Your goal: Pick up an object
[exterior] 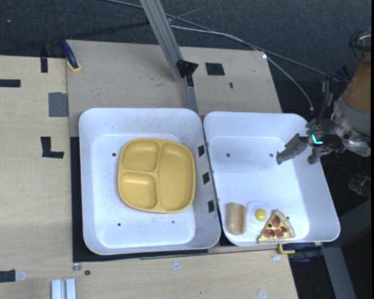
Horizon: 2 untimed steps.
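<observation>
Three toy foods lie along the near edge of the right bin [268,129]: a tan bread roll [235,218], a white fried egg with a yellow yolk [259,215] and a pizza slice [276,227]. My gripper [297,157] hovers over the bin's right side, well behind these items. Its two dark fingers are spread open with nothing between them. The grey arm with its orange band [355,92] comes in from the right edge.
The left bin [93,167] holds a yellow divided plate [156,175]. A metal pole [165,30] slants down to the gap between the bins. Cables run across the dark floor behind the bench.
</observation>
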Tool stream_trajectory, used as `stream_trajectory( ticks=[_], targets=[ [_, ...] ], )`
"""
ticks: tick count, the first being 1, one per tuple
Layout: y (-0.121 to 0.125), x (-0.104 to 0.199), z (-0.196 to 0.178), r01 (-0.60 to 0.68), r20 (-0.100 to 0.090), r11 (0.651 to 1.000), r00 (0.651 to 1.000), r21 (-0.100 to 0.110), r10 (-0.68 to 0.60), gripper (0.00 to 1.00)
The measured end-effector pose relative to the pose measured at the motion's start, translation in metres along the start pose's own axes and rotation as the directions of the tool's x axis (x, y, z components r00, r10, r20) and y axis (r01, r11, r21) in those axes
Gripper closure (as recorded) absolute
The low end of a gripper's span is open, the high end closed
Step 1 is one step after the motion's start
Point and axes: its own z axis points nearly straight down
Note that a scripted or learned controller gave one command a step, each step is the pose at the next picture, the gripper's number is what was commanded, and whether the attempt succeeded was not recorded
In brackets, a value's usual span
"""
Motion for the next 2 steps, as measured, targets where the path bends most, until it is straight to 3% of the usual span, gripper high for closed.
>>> stream_trajectory(
  ticks=[1, 2],
  targets=[
    [0.000, 0.000, 0.000, 0.000, 0.000, 1.000, 1.000, -0.001, 0.000, 0.00],
    [-0.008, -0.006, 0.051, -0.002, 0.000, 1.000, 1.000, 0.003, 0.002, 0.00]
  ],
)
